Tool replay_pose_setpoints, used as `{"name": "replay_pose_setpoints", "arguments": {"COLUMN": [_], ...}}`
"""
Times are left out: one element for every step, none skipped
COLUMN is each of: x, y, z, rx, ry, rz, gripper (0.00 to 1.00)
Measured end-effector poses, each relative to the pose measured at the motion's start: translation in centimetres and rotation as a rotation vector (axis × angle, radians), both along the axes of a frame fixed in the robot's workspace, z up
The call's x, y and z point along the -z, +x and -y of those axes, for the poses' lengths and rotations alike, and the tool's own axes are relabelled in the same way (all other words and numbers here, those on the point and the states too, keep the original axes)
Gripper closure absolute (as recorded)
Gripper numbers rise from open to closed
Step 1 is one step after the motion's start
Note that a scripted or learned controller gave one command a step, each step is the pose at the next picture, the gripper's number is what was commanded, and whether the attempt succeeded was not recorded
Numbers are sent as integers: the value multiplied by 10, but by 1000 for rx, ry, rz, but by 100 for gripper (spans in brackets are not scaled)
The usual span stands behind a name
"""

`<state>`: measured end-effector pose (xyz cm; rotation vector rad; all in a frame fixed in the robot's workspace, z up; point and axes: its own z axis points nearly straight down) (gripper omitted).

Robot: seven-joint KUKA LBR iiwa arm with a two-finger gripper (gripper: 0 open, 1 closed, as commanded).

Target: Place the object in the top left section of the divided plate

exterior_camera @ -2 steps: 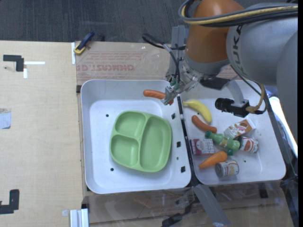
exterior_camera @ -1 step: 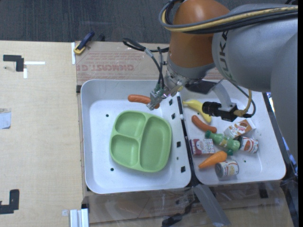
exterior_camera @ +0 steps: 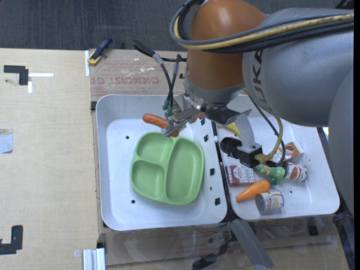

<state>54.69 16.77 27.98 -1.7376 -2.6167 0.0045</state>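
The tool [exterior_camera: 175, 122] hangs over the far edge of the green divided plastic plate [exterior_camera: 167, 169] in the left bin, apparently pinching the orange sausage-shaped toy [exterior_camera: 156, 120], which is not yet released into its section.

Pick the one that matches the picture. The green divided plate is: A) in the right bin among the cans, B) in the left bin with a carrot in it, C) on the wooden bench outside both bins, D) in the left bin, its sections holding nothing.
D: the green divided plate sits in the left bin, its sections bare; the carrot lies in the right bin.
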Motion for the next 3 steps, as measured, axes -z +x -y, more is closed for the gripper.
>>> {"name": "replay_pose_setpoints", "arguments": {"x": [0, 166, 171], "y": [0, -2, -43], "z": [0, -27, -38], "rx": [0, 152, 512], "ry": [0, 7, 29], "rz": [0, 13, 54], "gripper": [0, 0, 0]}}
